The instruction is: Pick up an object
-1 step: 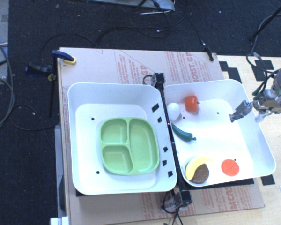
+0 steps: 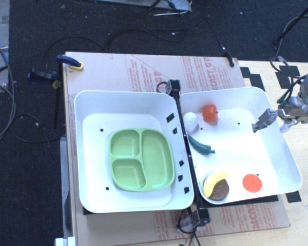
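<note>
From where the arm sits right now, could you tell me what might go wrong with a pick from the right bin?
1. The gripper hangs at the right bin's far right wall, holding nothing; a careless descent could clip that wall.
2. The white ball and teal piece lie close to the divider, probably leaving little room on that side.
3. The orange disc looks flat, so it may slip a grasp.

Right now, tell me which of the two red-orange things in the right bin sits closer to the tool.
The rounder red one at the bin's far side, beside the white ball; the flat orange disc lies near the front edge, farther from the tool.
</note>
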You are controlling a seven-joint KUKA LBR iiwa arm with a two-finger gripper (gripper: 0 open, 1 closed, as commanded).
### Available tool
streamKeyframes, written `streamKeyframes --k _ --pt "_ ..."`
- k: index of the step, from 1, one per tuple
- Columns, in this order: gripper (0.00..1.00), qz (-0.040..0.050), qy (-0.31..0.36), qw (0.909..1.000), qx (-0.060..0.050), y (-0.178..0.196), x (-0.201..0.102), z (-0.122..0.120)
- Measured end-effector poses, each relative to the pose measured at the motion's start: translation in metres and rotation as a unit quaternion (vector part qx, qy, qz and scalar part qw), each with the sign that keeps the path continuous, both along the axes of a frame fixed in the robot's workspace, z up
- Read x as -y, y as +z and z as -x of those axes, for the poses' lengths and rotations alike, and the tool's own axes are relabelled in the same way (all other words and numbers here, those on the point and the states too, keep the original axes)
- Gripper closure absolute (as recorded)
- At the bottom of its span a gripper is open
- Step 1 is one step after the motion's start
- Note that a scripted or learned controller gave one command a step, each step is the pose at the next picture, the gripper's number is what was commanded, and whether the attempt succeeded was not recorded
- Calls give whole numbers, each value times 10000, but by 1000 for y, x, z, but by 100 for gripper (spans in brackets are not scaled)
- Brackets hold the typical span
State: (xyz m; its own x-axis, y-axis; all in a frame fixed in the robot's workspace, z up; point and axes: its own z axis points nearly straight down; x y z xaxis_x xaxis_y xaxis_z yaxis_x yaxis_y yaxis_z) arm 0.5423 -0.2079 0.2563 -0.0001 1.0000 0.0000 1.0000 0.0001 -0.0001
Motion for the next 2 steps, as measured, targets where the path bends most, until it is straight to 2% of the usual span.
streamKeyframes --k 2 --pt "0 -8 -2 10000 -26 -120 3 -6"
